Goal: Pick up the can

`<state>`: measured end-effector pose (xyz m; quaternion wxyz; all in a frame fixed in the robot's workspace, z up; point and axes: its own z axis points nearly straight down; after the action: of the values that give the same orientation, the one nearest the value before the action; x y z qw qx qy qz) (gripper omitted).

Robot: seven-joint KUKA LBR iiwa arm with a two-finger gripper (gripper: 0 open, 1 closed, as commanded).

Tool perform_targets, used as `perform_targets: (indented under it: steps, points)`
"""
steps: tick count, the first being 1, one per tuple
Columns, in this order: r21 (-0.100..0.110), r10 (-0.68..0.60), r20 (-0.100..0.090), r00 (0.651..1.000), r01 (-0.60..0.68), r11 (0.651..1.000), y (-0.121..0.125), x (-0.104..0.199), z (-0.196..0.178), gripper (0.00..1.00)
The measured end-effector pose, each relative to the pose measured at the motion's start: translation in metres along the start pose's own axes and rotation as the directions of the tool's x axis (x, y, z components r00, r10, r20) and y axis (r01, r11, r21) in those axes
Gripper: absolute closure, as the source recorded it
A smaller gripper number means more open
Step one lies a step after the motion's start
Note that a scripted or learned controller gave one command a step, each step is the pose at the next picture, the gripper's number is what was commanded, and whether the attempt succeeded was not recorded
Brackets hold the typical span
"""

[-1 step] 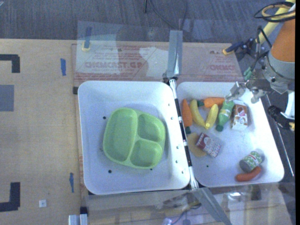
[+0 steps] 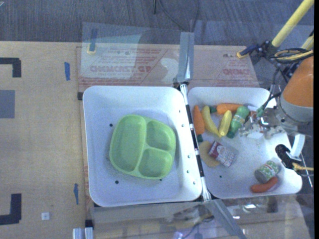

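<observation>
The gripper (image 2: 262,122) sits low over the upper right part of the right bin (image 2: 239,178), reaching in from the right edge under the arm's grey wrist and orange band (image 2: 302,86). Its metal parts blur into the bin floor, and whether it is open or closed cannot be told; nothing is visibly held in it.

Just left of the gripper, touching or nearly so, lies a green bottle-shaped item (image 2: 238,119). Beside that are a yellow banana (image 2: 225,123) and a second yellow piece (image 2: 210,122), with an orange carrot (image 2: 228,107) across the top and another orange vegetable (image 2: 198,120) against the bin's left wall. Below them, near the bin's middle, a small red-and-white packet (image 2: 223,153) rests on a tan disc.

The can (image 2: 267,172), small, with a green label, lies tilted in the lower right corner of the same bin, well below the gripper. A red sausage-shaped piece (image 2: 264,185) lies just beneath it.

The left bin (image 2: 99,183) holds a lime-green divided plate (image 2: 143,146) with three compartments, nothing in them.
</observation>
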<state>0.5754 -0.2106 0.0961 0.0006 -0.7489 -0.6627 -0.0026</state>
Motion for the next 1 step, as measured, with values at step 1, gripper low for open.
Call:
perform_targets:
  steps: [1]
  points:
    - [0.007,-0.024,-0.002,1.0,0.024,1.0,-0.0584,-0.0086,0.0024,0.0]
